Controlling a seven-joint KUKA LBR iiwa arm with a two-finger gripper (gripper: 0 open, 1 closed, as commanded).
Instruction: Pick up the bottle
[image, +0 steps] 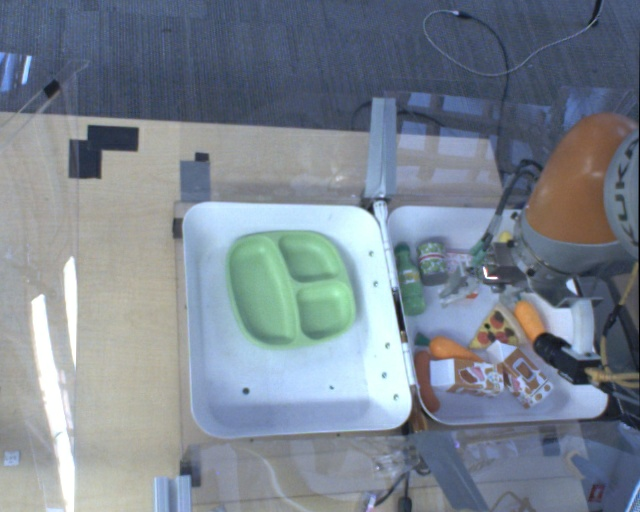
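Green plastic, the bottle (406, 279) lies flat along the right bin's (590, 405) left wall, just beside a small can (432, 258). Light, stiff and slick, I'd judge; best pinched across its middle. Gripper (462, 284) hangs near; jaws look apart, holding nothing.

arm (590, 190): cut by right edge | right bin (440, 225): part hidden by arm
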